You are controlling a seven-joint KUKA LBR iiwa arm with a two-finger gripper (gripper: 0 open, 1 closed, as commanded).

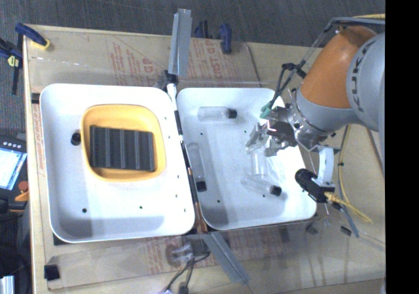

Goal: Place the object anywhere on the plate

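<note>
In the right bin (216, 217), a clear vial with a black cap (262, 186) lies nearest. Just above it hovers the claw (262, 142); whether it grips anything I cannot tell. Farther back lies another vial (216, 114). The yellow plate (98, 116) sits in the left bin (59, 214).

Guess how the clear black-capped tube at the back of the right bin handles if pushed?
The clear plastic tube with a black cap lies on its side on the smooth white right bin, so it will likely roll. It looks see-through and thin, so probably light. Its smooth round wall may slip from the claw.
</note>
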